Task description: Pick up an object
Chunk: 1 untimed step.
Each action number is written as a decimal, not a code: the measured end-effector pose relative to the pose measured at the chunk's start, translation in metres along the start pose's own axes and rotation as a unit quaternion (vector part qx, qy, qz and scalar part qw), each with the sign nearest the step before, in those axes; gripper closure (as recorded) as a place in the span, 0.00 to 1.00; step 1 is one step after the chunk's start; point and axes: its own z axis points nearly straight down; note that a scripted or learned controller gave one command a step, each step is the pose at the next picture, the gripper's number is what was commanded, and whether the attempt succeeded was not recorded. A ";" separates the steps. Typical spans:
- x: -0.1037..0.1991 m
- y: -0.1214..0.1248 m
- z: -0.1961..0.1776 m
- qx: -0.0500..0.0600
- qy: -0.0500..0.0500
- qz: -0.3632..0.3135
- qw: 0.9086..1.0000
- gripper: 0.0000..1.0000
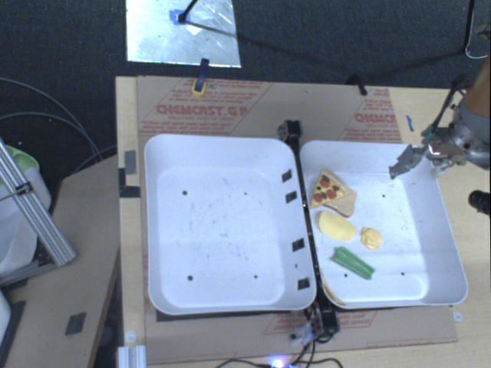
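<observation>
Gripper (404, 165) seen at right bin's (430, 228) upper right edge, finger state cannot be told, toys grouped lower left, bare floor on the right.

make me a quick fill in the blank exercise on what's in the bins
1. All four toy foods lie in the ____ bin.
2. The pizza slice lies nearest the divider, and its topping spots are ____.
3. The long food piece nearest the front rim of the right bin is coloured ____.
4. The hand sits above that bin's ____ corner, apart from the food.

Missing words: right; red; green; back right
</observation>
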 end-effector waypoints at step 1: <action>0.064 -0.064 0.113 0.007 0.004 0.000 1.000 0.00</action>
